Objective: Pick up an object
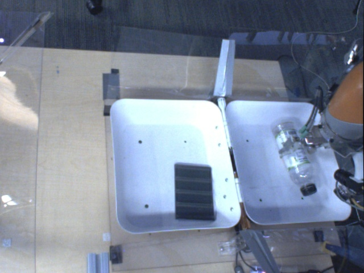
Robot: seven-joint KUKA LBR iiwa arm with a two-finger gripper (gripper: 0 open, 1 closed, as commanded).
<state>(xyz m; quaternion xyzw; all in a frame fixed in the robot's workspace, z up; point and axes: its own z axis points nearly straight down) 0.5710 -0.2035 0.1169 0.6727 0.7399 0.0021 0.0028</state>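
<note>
The arm (348, 104) reaches in from the right, its wrist over the right bin (267, 209), just beside a clear plastic bottle (293, 155) lying there. A black ridged block (194, 191) lies in the left bin (136, 124).

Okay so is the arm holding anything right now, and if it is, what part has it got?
Cannot be told. The gripper is at the clear plastic bottle in the right bin, near its upper end, but the hold itself is too blurred to confirm.

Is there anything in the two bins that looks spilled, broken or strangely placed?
Nothing looks spilled or broken. A clear bottle lies on its side in the right bin. A black ribbed block lies flat in the left bin.
</note>
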